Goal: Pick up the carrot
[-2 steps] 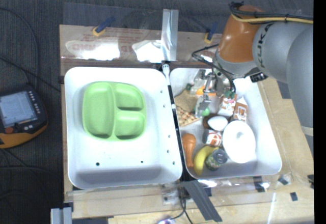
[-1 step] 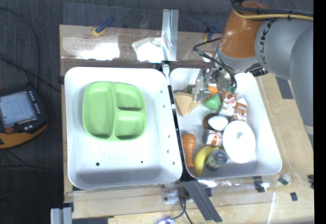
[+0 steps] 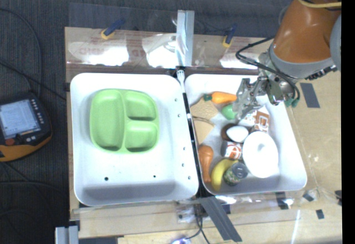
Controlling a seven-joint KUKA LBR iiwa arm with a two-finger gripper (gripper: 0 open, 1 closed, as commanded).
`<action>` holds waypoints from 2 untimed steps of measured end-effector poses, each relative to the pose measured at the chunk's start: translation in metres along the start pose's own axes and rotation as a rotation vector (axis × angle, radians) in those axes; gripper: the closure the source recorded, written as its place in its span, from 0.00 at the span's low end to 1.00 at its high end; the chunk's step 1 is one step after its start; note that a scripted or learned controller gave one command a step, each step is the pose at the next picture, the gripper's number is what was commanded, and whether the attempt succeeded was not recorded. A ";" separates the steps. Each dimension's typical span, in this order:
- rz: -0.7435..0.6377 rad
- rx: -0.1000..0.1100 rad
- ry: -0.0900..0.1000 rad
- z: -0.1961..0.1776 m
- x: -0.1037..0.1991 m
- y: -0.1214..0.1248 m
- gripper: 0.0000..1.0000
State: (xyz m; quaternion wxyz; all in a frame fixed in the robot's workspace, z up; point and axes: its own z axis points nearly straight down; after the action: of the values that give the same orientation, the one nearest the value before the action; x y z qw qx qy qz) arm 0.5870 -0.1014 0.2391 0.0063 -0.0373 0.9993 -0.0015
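We found the gripper (image 3: 248, 98) just right of the carrot (image 3: 221, 97) in the right bin (image 3: 288, 143); jaws' opening unclear, nothing visibly held.

I work in a robotics lab: a taped wooden bench (image 3: 100, 49), a teach pendant (image 3: 22, 121) and cables on dark carpet.

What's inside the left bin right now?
The left bin holds one green divided plate, lying flat toward its far half. The plate's compartments look bare. Whatever lies under the plate is covered. The carrot lies in the right bin, near the gripper.
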 end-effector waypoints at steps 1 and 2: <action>0.000 -0.002 0.010 0.005 0.002 0.001 0.00; 0.050 -0.002 0.004 0.134 -0.049 -0.034 0.00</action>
State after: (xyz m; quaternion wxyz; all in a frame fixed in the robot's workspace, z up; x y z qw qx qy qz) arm 0.6402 -0.1319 0.1057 0.0044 -0.0122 0.9999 -0.0004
